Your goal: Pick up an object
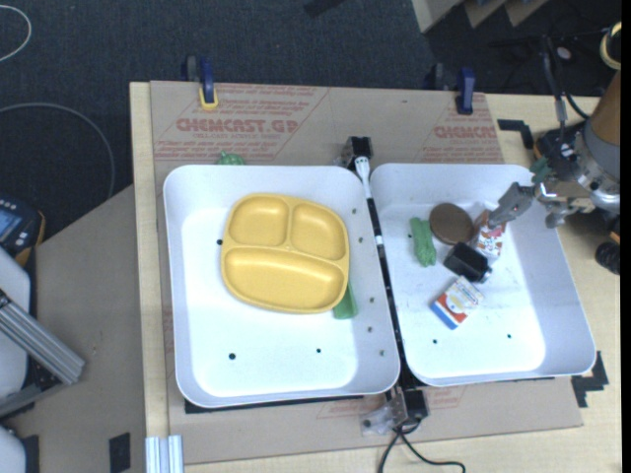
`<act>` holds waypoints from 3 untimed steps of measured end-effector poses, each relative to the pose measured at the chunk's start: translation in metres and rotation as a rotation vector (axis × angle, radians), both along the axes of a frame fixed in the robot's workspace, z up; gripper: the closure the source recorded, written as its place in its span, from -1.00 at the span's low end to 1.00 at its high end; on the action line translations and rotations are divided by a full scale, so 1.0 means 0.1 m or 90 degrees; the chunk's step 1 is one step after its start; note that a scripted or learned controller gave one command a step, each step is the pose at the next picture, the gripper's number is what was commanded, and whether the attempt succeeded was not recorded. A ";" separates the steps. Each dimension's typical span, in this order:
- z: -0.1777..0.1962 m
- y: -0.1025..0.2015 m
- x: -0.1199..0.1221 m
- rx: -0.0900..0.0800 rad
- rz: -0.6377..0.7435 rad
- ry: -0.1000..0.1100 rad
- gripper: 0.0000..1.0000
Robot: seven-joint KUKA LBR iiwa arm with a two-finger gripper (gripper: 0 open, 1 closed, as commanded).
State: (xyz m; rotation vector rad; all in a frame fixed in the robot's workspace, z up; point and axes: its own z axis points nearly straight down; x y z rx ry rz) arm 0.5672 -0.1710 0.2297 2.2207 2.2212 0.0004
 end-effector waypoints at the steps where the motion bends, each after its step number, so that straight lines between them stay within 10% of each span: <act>1: -1.24 0.37 0.03 -0.004 0.000 -0.013 -1.00; 2: -1.15 0.38 0.03 -0.003 0.000 -0.011 1.00; 3: -0.42 1.07 -0.92 0.003 0.002 0.004 1.00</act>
